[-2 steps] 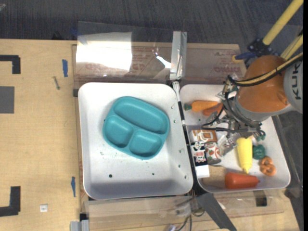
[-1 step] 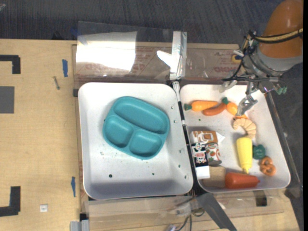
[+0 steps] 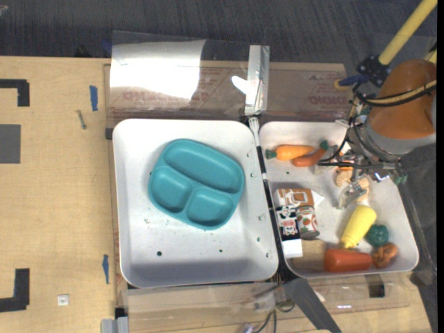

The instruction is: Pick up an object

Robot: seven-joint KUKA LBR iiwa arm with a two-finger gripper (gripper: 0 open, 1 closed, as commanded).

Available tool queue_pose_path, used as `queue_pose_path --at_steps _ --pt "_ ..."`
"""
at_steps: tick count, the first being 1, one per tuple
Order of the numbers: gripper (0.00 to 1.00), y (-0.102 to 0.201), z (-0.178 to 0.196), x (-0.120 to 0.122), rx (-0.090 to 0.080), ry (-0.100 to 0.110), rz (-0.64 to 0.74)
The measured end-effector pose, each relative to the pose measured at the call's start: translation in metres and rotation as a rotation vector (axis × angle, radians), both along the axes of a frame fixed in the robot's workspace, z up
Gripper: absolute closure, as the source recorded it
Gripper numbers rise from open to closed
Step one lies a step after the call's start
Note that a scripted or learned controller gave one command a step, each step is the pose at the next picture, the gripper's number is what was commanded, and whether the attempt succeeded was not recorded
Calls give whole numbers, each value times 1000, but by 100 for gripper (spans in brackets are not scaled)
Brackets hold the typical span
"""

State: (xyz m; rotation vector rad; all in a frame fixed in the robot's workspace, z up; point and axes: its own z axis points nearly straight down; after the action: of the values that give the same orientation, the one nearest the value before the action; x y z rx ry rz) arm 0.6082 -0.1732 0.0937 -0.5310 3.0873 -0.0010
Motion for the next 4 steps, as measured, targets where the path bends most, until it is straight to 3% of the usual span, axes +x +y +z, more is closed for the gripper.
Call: queue_pose_path --at_steps 1,2,3,4 --pt "0 72 -3 -31 -4 2 115" --pt "0 22 28 9 -3 -1 316" --pt "0 49 -5 -23 -4 -3 278" --pt "0 65 -5 -12 -7 -7 361"
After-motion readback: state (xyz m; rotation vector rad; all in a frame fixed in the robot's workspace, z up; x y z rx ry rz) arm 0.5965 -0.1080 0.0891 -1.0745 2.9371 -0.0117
